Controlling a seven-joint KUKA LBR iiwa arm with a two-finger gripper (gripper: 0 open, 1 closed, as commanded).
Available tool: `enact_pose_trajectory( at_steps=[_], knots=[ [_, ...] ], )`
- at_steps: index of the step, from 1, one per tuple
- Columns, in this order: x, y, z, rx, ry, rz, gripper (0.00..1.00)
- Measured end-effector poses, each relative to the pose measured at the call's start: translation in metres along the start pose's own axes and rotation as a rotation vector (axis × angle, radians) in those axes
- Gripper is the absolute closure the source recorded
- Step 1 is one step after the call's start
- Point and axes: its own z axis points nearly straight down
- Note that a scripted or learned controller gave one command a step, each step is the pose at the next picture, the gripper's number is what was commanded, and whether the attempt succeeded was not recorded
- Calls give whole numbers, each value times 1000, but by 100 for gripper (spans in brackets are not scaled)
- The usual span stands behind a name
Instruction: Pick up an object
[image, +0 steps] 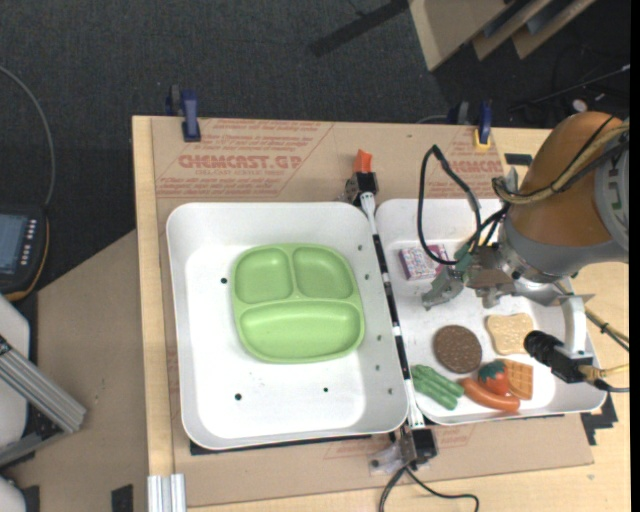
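The gripper (440, 292) hangs low in the right bin (565, 396); whether it is open or closed cannot be told. A purple pack (415, 262) lies just beside it, on the far left side. A brown cookie (458, 347) lies near it toward the front, with toast (510, 332) alongside. The left bin (200, 330) holds 1 green plate (297, 302).

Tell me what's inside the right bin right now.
The right bin holds a purple packet, brown cookie, toast slice, green pod, orange carrot and waffle piece. The arm covers its upper right part, so anything beneath is hidden.
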Motion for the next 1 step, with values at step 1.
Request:
enact_pose_trajectory(
  at_steps=[1],
  knots=[
    [-48, -20, 99, -4, -4, 12, 0]
  ],
)
